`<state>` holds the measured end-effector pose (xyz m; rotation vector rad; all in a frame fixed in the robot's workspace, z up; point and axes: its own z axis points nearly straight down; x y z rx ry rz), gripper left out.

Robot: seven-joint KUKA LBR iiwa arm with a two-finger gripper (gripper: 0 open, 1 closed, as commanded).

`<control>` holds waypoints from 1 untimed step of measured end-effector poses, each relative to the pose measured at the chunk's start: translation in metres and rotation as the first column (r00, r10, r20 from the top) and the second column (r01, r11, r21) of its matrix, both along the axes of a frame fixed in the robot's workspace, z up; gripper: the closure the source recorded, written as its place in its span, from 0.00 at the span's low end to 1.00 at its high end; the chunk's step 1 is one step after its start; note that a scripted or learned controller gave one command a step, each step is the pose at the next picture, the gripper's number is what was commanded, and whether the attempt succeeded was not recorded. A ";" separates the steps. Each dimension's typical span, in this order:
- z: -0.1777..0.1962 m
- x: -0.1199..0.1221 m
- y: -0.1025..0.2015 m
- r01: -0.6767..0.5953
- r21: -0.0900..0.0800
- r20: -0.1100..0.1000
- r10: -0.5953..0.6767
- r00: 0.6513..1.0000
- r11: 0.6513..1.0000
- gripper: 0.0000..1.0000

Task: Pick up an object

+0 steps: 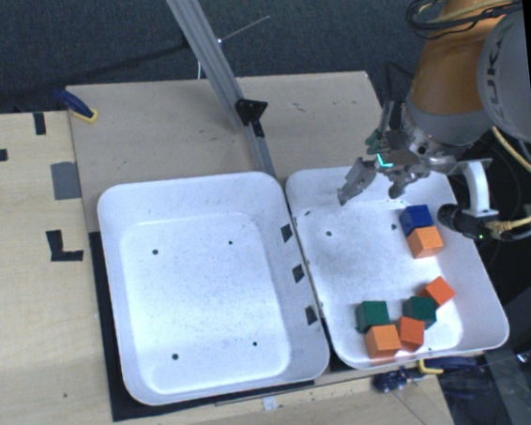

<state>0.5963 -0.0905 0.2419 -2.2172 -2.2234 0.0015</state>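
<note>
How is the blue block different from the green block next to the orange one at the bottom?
The blue block is blue and sits near the top of the right bin, close under the hand; the green block is dark green and sits near the bottom edge. The blue block touches an orange block below it; the green block has an orange block below it too. Both look like small cubes lying in the same bin.

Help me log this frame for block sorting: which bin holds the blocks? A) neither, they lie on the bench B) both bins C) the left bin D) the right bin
D: the blue block, the orange blocks and the green blocks all lie in the right bin, below the gripper.
</note>
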 end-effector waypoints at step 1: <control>-0.046 -0.007 0.002 0.001 -0.001 -0.004 -0.001 1.000 1.000 0.00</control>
